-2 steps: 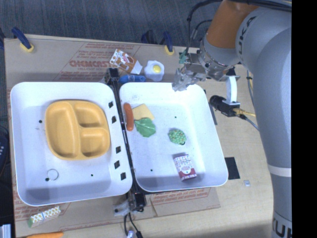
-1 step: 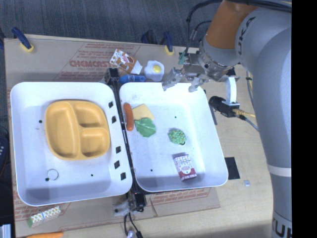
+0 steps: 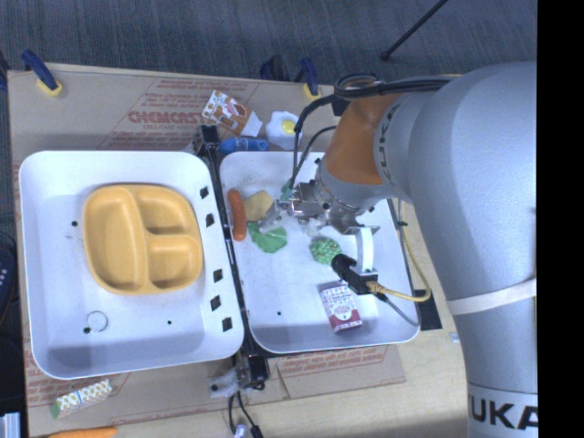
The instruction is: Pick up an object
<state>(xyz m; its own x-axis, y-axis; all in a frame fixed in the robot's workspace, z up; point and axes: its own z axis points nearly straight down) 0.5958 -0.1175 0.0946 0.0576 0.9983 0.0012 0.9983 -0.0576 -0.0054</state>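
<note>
In the right bin (image 3: 274, 331), the gripper (image 3: 290, 210) hangs low over a green leafy piece (image 3: 269, 238) beside the orange sausage (image 3: 237, 213) — whether it is open or grasping anything, I cannot tell.

two white bins (image 3: 55, 245) (image 3: 301, 331). one yellow divided tray (image 3: 141, 237). in the right bin: one sausage (image 3: 237, 213), two green pieces (image 3: 269, 239) (image 3: 324, 249), one red carton (image 3: 340, 306), one pale yellow block (image 3: 258, 204).
</note>
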